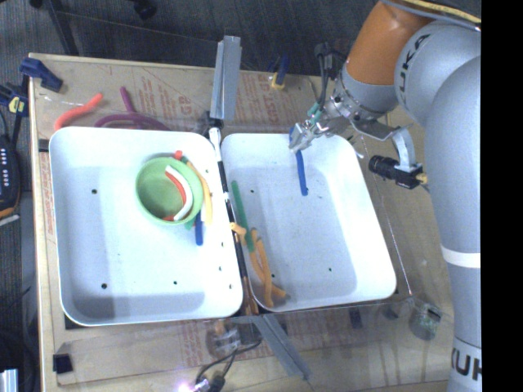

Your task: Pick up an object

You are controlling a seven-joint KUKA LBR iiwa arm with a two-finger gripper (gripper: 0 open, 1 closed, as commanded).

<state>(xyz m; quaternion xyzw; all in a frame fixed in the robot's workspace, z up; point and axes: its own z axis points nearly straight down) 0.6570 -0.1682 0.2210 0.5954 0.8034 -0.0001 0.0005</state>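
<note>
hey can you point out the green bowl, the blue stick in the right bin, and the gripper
green bowl (157, 193): camera view, bare inner floor.
blue stick (301, 175): camera view, mid-shaft.
gripper (299, 137): camera view, at its fingertips.

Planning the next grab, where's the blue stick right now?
The blue stick hangs in the right bin, near its far edge, directly below the tool.

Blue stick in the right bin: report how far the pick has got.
Done: the arm has reached the right bin, and the gripper sits at the top end of the blue stick. In hand: the grasp itself, though I cannot tell whether the stick is gripped. Left: the lift, since the stick's lower end looks to be resting on the bin floor.
</note>
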